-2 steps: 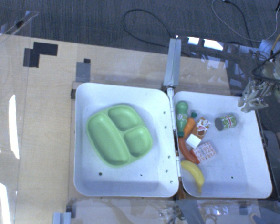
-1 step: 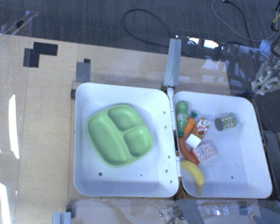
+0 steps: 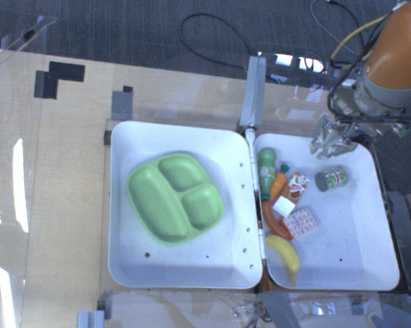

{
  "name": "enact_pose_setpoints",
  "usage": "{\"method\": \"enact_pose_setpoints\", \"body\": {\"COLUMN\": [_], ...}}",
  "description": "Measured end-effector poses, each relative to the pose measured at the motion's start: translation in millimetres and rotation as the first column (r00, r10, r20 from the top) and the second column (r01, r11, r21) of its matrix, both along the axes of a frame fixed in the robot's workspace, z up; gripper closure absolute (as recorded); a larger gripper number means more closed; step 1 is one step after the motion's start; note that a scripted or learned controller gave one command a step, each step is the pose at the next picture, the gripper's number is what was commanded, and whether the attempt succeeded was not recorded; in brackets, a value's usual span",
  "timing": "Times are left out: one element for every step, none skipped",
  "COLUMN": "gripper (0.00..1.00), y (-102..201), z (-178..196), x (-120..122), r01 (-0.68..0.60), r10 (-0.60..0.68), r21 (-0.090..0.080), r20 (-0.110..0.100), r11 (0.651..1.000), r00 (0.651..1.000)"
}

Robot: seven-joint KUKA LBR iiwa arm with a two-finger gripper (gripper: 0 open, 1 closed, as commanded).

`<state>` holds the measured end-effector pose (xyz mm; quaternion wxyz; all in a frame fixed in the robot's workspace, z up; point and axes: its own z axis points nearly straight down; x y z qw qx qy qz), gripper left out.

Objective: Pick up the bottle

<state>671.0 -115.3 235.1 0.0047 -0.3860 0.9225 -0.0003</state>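
Looking from left to right, the wooden bench [image 3: 43, 183] carries glare streaks and black tape marks, with a dark carpet [image 3: 131, 21] and a loose black cable [image 3: 214, 34] beyond its far edge. In the left bin [image 3: 177, 270] lies a green divided plate [image 3: 175, 196], tilted, with bare white floor all round it. A metal divider [image 3: 254, 93] runs between the two bins at their far end.

Along the left wall of the right bin [image 3: 366, 269] the things crowd together: the green bottle [image 3: 266, 170] lies on its side against that wall, far end of the pile, just beside an orange carrot [image 3: 279, 184] and a small printed carton [image 3: 297, 187]; nearer come a patterned packet [image 3: 300, 221] and a banana [image 3: 285, 254]. What the bottle's label says is too small to read (only its green cap end is plain). A small can [image 3: 331, 178] lies apart, toward the middle. The right half of this bin has open floor.

Over the bin's far right corner hangs the gripper [image 3: 331, 143], well apart from the bottle; whether its fingers are apart or together I cannot tell. The arm [image 3: 403, 54] is cut off by the frame's top right.
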Motion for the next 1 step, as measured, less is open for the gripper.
{"method": "enact_pose_setpoints", "body": {"gripper": [1.0], "y": [-26.2], "z": [113.4], "x": [1.0], "r01": [-0.398], "r10": [0.398], "r21": [-0.011], "r20": [0.014], "r11": [0.917], "r00": [0.917]}}
